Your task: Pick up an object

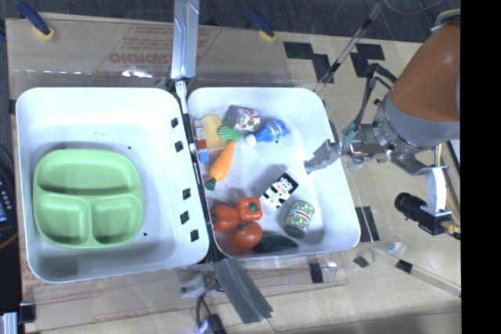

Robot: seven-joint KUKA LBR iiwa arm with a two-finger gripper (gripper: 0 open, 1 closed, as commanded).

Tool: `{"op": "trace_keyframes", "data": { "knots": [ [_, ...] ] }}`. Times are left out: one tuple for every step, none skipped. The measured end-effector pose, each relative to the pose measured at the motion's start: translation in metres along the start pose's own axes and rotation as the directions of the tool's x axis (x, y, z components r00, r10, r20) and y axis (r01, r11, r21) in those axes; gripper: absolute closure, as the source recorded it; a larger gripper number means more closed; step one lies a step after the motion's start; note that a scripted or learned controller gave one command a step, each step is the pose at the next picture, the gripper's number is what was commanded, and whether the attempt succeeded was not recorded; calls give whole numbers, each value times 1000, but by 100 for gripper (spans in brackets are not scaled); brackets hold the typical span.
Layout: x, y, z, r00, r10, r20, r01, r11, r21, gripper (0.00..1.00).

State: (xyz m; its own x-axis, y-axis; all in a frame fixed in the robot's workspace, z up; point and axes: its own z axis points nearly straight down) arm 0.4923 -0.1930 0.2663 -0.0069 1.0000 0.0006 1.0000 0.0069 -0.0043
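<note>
I see green three-compartment plastic tray (88, 196) in left white bin (31, 109), toward its 7 o'clock. Blue clamp (34, 19) at bench's 10 o'clock, another (261, 23) near 12. Silver metal divider strip (185, 35) between bins.

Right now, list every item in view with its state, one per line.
Green tray: flat in the left bin, compartments bare.
Carrot: lying in the right bin.
Can: tipped on its side.
Tomatoes: clustered at the near wall.
Gripper: over the right bin's right rim, holding nothing visible.
</note>
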Motion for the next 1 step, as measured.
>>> {"op": "trace_keyframes", "data": {
  "knots": [
    [12,-15,-20,988,-157,0,157,988,-3,0]
  ]
}}
